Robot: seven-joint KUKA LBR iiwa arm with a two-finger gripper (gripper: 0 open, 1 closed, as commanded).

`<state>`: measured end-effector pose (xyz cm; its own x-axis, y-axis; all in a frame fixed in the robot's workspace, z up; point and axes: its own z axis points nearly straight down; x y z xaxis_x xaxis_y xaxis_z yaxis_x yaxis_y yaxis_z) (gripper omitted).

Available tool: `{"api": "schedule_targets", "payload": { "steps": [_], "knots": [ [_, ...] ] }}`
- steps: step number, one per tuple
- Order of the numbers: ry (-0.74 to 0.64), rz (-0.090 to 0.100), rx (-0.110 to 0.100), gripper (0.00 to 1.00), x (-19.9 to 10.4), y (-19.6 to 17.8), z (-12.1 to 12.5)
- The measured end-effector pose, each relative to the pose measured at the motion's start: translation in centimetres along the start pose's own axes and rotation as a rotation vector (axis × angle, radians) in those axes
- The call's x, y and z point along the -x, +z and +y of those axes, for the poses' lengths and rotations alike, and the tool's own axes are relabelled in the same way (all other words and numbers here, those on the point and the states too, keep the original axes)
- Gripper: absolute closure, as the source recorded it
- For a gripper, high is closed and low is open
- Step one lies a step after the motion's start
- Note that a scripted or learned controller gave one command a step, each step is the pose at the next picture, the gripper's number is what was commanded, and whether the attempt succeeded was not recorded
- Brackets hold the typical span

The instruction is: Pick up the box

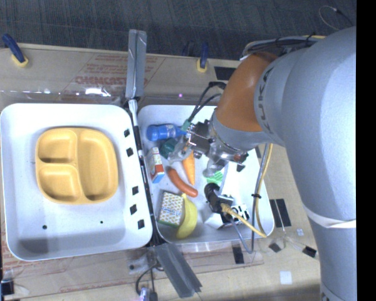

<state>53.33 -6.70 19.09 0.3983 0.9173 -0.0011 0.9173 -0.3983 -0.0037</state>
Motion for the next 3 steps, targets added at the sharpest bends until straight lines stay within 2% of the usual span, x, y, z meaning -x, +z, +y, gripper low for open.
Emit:
{"api": "schedule_targets", "payload": {
  "steps": [1,2,3],
  "knots": [
    [0.043,-0.001,-0.003,0.0,-5.6,0.1,-4.4],
    [-0.068,0.001,0.002,0.0,-1.5,-8.7,-4.7],
    [-0.035,-0.002,-0.003,0.0,-6.4,0.1,-9.1]
  ]
}}
